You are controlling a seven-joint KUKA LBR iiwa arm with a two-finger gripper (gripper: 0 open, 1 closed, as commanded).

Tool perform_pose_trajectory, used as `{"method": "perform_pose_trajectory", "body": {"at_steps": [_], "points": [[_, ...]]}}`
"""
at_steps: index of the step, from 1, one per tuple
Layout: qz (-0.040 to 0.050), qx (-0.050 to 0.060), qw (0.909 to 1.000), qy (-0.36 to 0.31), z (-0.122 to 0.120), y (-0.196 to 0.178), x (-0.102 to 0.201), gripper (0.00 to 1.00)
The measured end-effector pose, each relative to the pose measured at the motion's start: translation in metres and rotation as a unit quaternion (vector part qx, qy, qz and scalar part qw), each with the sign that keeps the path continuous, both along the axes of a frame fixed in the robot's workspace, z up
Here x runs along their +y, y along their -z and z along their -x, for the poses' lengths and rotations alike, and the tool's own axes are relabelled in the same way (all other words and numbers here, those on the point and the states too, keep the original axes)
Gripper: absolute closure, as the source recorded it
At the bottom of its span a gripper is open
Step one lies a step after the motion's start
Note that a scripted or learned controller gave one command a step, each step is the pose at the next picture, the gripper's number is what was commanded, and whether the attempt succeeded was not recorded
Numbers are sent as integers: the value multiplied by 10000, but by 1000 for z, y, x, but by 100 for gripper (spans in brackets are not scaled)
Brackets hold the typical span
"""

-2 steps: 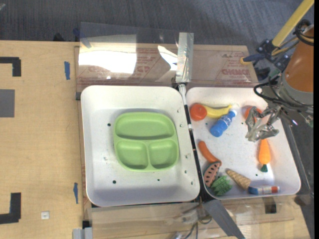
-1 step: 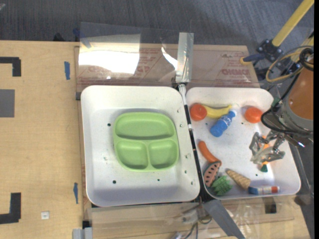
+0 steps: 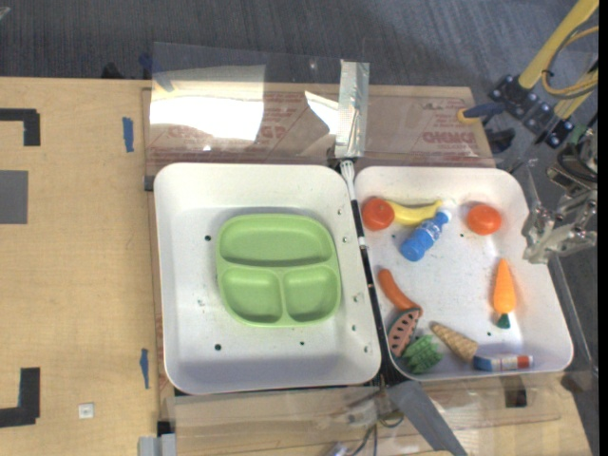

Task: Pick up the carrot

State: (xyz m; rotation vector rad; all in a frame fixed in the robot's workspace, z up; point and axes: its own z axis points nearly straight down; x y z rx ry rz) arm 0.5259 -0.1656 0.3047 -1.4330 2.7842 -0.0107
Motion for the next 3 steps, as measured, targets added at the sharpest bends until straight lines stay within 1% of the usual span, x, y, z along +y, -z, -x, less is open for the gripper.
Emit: {"method": "perform_pose_trajectory", "body": {"at_steps": [1,2,3], "points": [[17,2,9945,-1051,-17,-88,-53,100],[-5,55,9477,-3192,37,12,-57,100],[-44,83,9404,-3399,48,181,-52,100]]}}
